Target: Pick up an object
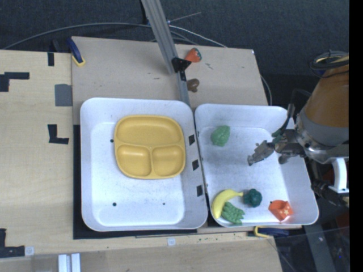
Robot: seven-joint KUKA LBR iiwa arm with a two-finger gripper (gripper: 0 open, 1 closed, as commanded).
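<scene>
Over the right bin (295, 177) the gripper (258, 154) hangs, reaching in from the right edge, where most of the arm (328, 109) is cut off. Its dark fingers blur together against the bin floor, so I cannot tell whether the jaws are open or closed; nothing is visibly between them.

Up-left of the gripper and apart from it, a pale green lump (220, 135) lies near the bin's back wall. Along the front wall sit four things: a banana (222, 198), a bright green ridged piece (232, 212) touching its lower end, a dark green ball (252, 197) at the banana's tip, and an orange-red piece (280, 209) near the front right corner. What these small toys represent is hard to make out.

A yellow divided plate (150, 146) lies in the left bin (96, 208). A grey pole (159, 21) slants across the bench (125, 67), cut off at the top.
</scene>
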